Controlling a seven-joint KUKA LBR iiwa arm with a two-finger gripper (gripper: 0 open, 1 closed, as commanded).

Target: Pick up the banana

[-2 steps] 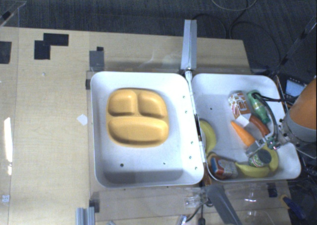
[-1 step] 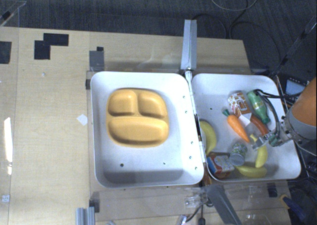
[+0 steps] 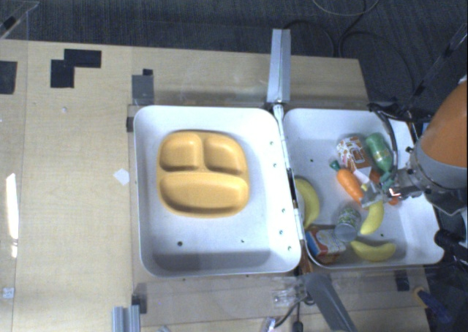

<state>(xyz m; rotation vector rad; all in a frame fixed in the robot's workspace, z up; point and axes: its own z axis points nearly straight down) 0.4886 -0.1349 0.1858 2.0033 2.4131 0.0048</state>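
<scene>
- Two white bins are sitting side by side on a wooden bench [image 3: 73,177], with a metal bar [image 3: 280,67] sticking up between them at the back.
- Left bin [image 3: 146,199] is holding a yellow tray [image 3: 203,172] with three dips in it.
- Right bin [image 3: 314,133] is holding a jumble of food and small things.
- Three bananas are lying in that right bin.
- One banana [image 3: 309,200] is lying by the left wall of the bin, curving down along it.
- Another banana [image 3: 374,251] is lying along the front wall of the bin.
- A third, smaller banana [image 3: 374,216] is sitting in the middle, just under the claw.
- An orange carrot [image 3: 349,184] is lying near the claw, on its left side.
- A green bottle [image 3: 379,151] and a brown and white packet [image 3: 353,150] are sitting toward the back of the bin.
- A clear bottle [image 3: 346,221] is lying near the front, next to a red and blue packet [image 3: 325,243].
- The robot arm [image 3: 446,140] is reaching in from the right, with its orange band showing.
- The claw [image 3: 382,190] is hanging low over the pile, between the carrot and the small banana.
- I cannot tell how wide the claw is, or whether it is gripping anything.
</scene>
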